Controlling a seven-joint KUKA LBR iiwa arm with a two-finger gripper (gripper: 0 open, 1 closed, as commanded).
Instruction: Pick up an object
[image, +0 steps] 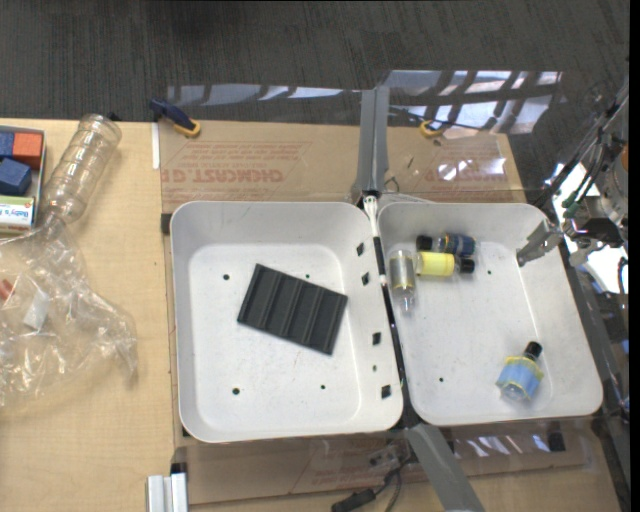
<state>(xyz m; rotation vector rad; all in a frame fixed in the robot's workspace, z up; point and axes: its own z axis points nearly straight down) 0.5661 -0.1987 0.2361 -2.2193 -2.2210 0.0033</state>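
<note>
Nearest us, a small blue bottle (520, 376) lies at five o'clock in the right bin (590, 400), apart and easy to grab. Our gripper (545, 243) hangs at two o'clock, holding nothing; its spread we cannot tell.

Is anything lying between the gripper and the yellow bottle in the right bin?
Nothing visible: bare bin floor separates the gripper from the yellow bottle. A dark bottle lies just behind it, touching or nearly so.
</note>
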